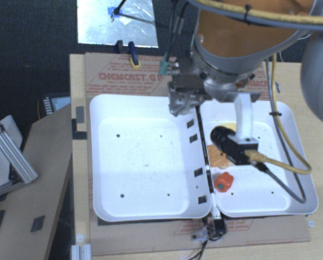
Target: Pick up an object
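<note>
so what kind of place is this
Probably a robotics lab bench: a robot arm hangs over a left bin and right bin, both white, set on cardboard, with a metal rail at the side.

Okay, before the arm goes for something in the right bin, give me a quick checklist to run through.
1. Something to pick in the right bin: ok, a red piece and an orange piece lie by the divider.
2. Gripper over a target: not ok, it hangs above the divider's far end.
3. Room around the red piece: not ok, it lies close to the divider.
4. Yellow thing farther back: cannot tell, the arm hides most of it.
5. Gripper open: cannot tell.
</note>
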